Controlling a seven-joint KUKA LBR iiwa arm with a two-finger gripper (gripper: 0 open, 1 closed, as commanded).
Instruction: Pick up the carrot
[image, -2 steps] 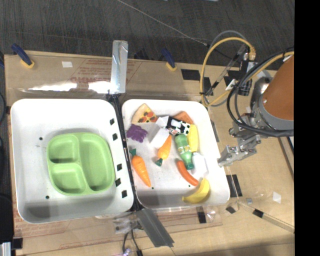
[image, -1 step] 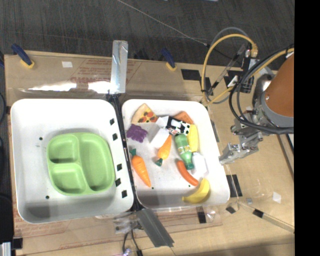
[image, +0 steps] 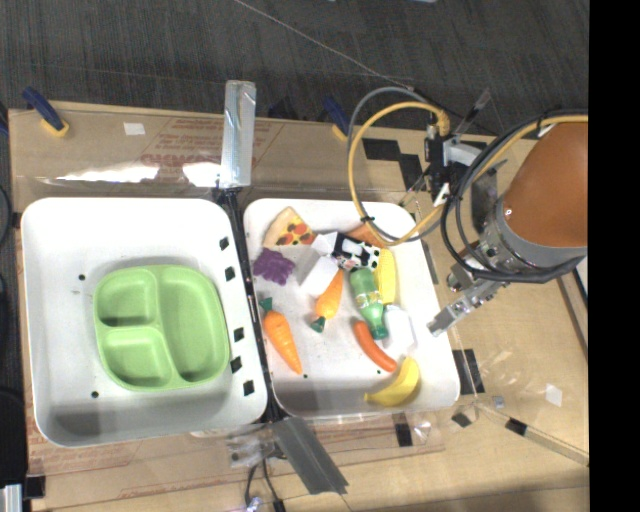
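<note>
Beyond the right rim of the right bin (image: 425, 385), the hand (image: 462, 305) hangs over the worktop (image: 520, 370); whether it is apart or together cannot be told, and nothing shows in its grasp. Inside that bin lie several toy foods. One carrot (image: 282, 340) lies near the left wall, and another (image: 327, 297) sits in the middle beside a green bottle (image: 367, 301). A banana (image: 396, 385) rests at the front right corner. A green divided plate (image: 160, 326) sits in the left bin (image: 40, 300).
</note>
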